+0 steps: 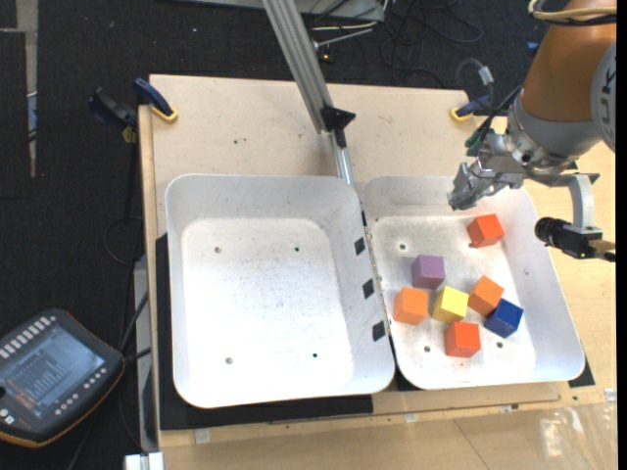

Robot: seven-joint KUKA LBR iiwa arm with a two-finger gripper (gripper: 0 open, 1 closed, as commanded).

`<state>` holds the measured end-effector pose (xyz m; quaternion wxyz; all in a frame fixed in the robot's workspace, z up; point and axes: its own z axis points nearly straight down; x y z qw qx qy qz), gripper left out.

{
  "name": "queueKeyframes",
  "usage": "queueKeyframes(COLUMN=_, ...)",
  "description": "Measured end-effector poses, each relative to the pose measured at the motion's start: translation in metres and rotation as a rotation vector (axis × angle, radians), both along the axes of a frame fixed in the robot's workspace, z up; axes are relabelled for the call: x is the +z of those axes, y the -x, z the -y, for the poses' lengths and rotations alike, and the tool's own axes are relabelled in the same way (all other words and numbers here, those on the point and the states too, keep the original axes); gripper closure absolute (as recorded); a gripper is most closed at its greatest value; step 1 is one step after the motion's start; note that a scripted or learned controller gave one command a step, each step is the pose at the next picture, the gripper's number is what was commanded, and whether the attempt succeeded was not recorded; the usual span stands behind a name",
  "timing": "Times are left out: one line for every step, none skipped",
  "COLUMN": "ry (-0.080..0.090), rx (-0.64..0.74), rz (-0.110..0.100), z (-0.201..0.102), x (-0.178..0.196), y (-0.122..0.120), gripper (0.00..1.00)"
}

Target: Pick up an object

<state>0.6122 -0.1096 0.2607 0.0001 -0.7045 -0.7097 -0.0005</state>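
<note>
Jaws (462,200) hang at about one o'clock from the middle of the view, over the far rim of the right bin (549,360); we cannot tell whether they are apart or together, and we see nothing between them.

Largest first, we see the pale, speckled bench (245,116), flat and matte, carrying both bins. On its nine o'clock half lies the left bin (186,262), a shallow white tray with rounded corners and a scuffed, dotted floor. Touching it on the three o'clock side is the right bin, of the same smooth white make. Above them the grey arm (568,76) comes in from three o'clock, its orange band glossy and rounded. A slim metal pole (299,52) slants down from twelve o'clock toward the seam between the bins.

Smaller things come next: seven small cubes with a matte finish, all in the right bin. None has a long axis, so we can give only how their faces are turned. One orange cube (485,230) sits alone just below the jaws, turned slightly askew. Six more cluster toward five o'clock: a purple cube (427,270), a yellow cube (452,304) touching it, an orange one (411,305), another orange (486,294), a red-orange cube (462,339) and a blue cube (504,317), set corner-on.
</note>
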Motion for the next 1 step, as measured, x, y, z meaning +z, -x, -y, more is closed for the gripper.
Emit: queueKeyframes(ry=0.0, rx=0.001, rz=0.0, z=-0.0565, x=0.0036, y=-0.0014, gripper=1.0)
